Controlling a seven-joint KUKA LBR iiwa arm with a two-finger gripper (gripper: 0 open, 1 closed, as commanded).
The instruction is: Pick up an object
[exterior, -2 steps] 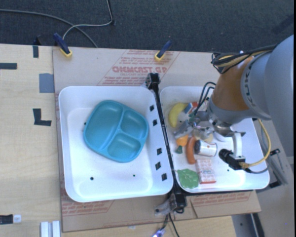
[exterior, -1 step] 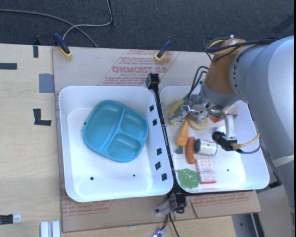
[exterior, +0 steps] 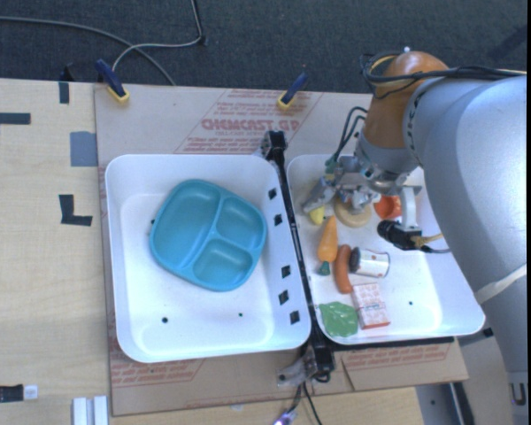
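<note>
Hand (exterior: 347, 187): low in the upper part of the right bin (exterior: 425, 312), right of frame centre, among crowded items; whether it is open or closed cannot be told, nor whether it touches anything. Beneath it: a round tan piece (exterior: 352, 212), partly covered. Below, toward frame bottom: carrot (exterior: 327, 238), red-orange sausage-shaped piece (exterior: 342, 269), small cylinder (exterior: 370, 262), green piece (exterior: 337, 318), printed packet (exterior: 370, 305). Left bin (exterior: 124, 237): blue divided plate (exterior: 209, 234). The arm (exterior: 469, 166) is cut off at the frame's right.
</note>
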